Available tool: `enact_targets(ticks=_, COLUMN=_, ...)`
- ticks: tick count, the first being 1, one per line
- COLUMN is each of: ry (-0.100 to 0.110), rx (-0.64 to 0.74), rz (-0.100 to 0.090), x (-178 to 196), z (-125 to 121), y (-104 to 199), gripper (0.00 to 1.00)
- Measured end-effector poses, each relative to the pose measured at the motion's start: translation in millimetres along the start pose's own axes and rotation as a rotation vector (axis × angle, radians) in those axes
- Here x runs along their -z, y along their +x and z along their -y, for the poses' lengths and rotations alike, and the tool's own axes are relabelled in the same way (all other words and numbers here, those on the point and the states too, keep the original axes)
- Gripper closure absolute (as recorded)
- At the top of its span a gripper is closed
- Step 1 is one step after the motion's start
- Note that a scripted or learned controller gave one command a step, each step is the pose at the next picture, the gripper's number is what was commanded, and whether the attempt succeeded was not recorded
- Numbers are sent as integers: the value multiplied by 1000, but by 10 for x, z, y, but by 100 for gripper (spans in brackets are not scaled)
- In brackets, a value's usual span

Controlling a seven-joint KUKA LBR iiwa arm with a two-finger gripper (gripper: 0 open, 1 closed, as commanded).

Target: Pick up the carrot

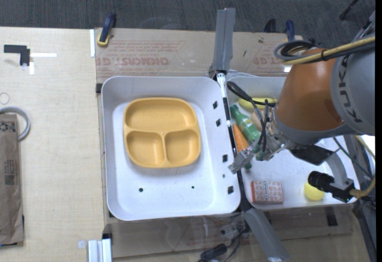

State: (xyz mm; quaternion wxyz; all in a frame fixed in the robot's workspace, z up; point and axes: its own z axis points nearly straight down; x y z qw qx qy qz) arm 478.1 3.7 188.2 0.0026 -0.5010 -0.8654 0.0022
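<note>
Two white bins are seen side by side on the bench. In the left bin (pixel 119 195) a yellow tray (pixel 161 131) with three compartments is laid flat. The right bin (pixel 292 186) is largely covered by the arm (pixel 316 93), which reaches in from the right.

The carrot (pixel 240 137) is found at the left edge of the right bin, close against the dividing wall, lying lengthwise along it. A green bottle (pixel 245 122) lies just beside it on the right, and something yellow (pixel 262 101) is glimpsed farther up.

The gripper (pixel 253 153) is lowered just below and to the right of the carrot, near its lower end; whether contact is made cannot be told, and nothing can be made out as gripped.

Nearer the bin's front, a small red-patterned box (pixel 267 191) and a yellow ball (pixel 314 191) are seen, well apart from the carrot.
</note>
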Motion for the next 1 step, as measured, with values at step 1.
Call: enact_targets(ticks=1, ry=-1, rx=54, rz=0, x=1, z=213, y=-368, gripper=0)
